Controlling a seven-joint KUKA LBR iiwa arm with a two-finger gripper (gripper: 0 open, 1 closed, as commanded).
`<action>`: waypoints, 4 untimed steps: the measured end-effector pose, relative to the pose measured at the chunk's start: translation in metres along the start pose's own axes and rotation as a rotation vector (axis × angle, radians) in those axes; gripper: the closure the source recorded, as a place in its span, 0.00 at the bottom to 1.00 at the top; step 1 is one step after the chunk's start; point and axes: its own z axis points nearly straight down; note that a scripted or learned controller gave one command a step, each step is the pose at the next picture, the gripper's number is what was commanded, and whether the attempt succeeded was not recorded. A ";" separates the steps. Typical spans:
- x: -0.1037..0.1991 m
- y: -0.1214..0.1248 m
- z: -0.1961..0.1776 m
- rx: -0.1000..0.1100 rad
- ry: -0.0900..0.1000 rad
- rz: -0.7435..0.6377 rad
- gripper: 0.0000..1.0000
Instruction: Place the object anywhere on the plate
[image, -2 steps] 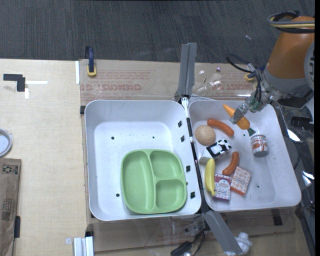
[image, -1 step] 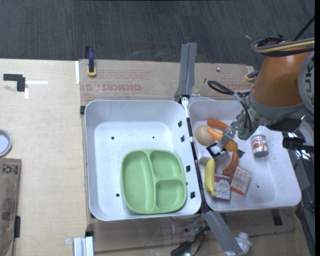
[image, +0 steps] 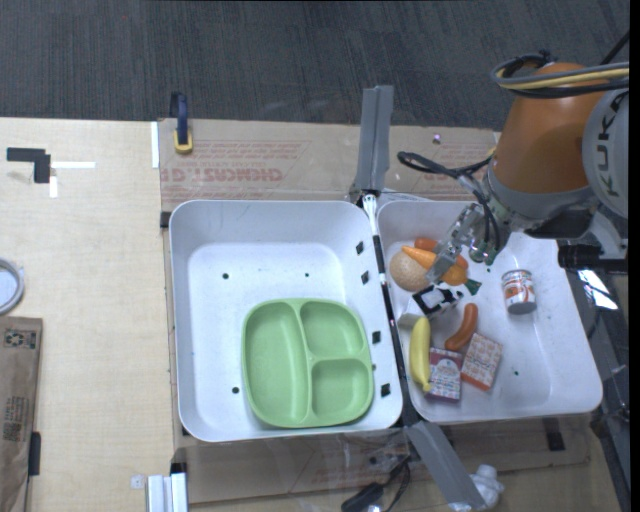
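Observation:
A green divided plate (image: 305, 360) lies in the left bin (image: 205, 300), toward its front, with nothing on it. My gripper (image: 463, 245) is lowered into the right bin (image: 560, 375), at its back left. It hangs right over an orange carrot-like piece (image: 428, 253) and a small orange item (image: 456, 272). A tan bun (image: 407, 270) sits just left of them, and a black-and-white item (image: 437, 296) lies below. I see nothing lifted clear of the pile.
Also in the right bin are a yellow banana (image: 421, 352), a reddish sausage (image: 462, 327), a small can (image: 518, 291) and two small boxes (image: 481, 361). A grey divider post (image: 374, 140) stands between the bins at the back.

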 end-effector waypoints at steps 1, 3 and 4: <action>0.064 0.006 -0.004 0.000 0.002 -0.101 1.00; 0.103 0.070 0.000 0.001 0.001 -0.059 0.00; 0.109 0.050 0.000 0.003 0.003 0.200 0.00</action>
